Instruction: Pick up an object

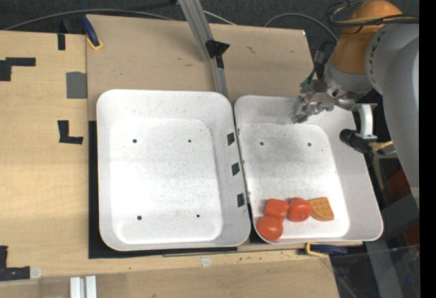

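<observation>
Camera view: the tool (pixel 304 107), grip state I cannot tell, hangs at the right bin's (pixel 286 153) far edge; tomatoes (pixel 281 213) and cracker (pixel 321 209) crowd its near edge, risking a fumbled grab.

Gripper (pixel 302 111) over right bin (pixel 354 174) far rim; tomatoes (pixel 281 213) near front.

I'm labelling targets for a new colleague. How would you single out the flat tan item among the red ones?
Find the right-hand white bin and its near edge. The tan piece ends a small cluster on the right: flat, waffle-patterned, beside three round red ones.
</observation>
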### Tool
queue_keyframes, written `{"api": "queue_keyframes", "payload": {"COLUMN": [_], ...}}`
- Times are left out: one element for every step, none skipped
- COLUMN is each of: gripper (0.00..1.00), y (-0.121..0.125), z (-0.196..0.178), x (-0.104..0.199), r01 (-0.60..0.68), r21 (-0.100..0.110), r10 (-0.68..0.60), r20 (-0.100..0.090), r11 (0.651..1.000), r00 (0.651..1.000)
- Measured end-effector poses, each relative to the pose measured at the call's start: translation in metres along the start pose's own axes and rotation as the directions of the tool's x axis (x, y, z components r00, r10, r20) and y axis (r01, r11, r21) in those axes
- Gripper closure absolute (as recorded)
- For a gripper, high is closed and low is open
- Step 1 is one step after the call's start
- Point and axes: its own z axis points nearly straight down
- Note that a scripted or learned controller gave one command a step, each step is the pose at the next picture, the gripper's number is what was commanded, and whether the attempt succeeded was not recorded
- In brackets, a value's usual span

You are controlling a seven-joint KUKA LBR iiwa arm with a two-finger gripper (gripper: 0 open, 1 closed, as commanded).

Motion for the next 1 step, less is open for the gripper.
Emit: {"api": "queue_keyframes", "payload": {"gripper": [1.00], "y": [-0.0003], "z": [-0.0443], "x": [0.0058], "r01": [-0.001], "r21": [-0.005], "r10": [0.001], "r20": [-0.001], "r11": [1.000], "r00": [1.000]}}
